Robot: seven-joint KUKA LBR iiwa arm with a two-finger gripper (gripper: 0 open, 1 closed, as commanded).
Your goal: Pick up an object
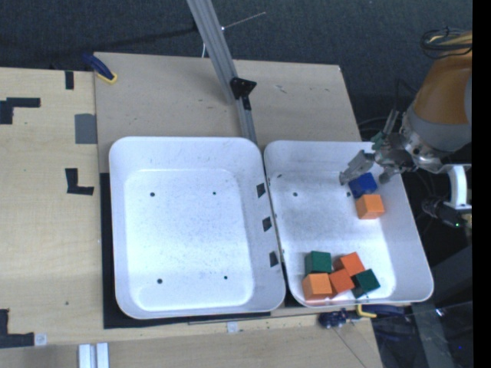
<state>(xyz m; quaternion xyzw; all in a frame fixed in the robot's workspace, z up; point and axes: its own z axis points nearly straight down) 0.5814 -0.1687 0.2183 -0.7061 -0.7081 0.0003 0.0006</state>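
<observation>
The hand (368,167) sits directly over the blue block (363,184) in the right bin (295,228), finger spacing and grip not discernible, with the orange block (370,205) touching the blue block's near side.

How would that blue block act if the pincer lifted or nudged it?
The blue block looks like a rigid cube, so it would probably slide rather than roll. A push might bump the orange block touching it. It appears small, likely light.
</observation>
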